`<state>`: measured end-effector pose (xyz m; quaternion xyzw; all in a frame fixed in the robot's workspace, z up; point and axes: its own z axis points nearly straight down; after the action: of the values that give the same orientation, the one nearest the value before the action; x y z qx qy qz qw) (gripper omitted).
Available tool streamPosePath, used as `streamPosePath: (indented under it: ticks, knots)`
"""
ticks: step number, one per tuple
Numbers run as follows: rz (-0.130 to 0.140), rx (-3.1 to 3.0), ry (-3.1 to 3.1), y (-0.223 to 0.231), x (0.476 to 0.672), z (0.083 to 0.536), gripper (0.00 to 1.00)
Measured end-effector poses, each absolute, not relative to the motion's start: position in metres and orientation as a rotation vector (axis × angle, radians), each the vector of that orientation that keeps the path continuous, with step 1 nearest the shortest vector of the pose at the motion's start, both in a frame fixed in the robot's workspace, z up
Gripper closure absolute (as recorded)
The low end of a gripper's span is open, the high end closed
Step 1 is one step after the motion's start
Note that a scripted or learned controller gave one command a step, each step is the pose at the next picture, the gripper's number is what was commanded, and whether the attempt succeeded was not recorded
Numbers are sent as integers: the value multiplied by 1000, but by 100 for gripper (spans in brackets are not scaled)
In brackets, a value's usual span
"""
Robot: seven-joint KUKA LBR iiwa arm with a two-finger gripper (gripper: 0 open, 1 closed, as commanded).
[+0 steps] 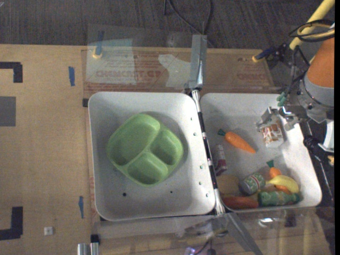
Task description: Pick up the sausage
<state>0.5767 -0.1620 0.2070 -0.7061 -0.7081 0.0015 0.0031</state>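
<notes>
The sausage (240, 201), a reddish-brown stick, lies along the front wall of the right bin (240, 106), near its left corner. Its right end touches a green toy (278, 198). My gripper (277, 120) hangs over the bin's right side, well back from the sausage and to its right. A small white and red carton (272, 134) sits right below the gripper. I cannot make out whether the carton is touched.
An orange carrot (240, 142) lies mid-bin, and a dark red tube (220, 159) rests by the left wall. A can (252, 183), a banana (284, 183) and a small carrot (274, 170) crowd behind the sausage. The left bin (106, 108) holds a green divided plate (145, 149).
</notes>
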Motion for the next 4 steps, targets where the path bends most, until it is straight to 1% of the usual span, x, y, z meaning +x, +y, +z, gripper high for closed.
streamPosePath:
  ticks: [1,2,3,4]
  knots:
    - [2,-2298,-2138,-149,565,102,0]
    - [-6,-2861,-1305,-146,541,87,0]
    - [8,-2810,-1398,-186,583,270,0]
    - [8,-2746,-1521,-203,604,433,0]
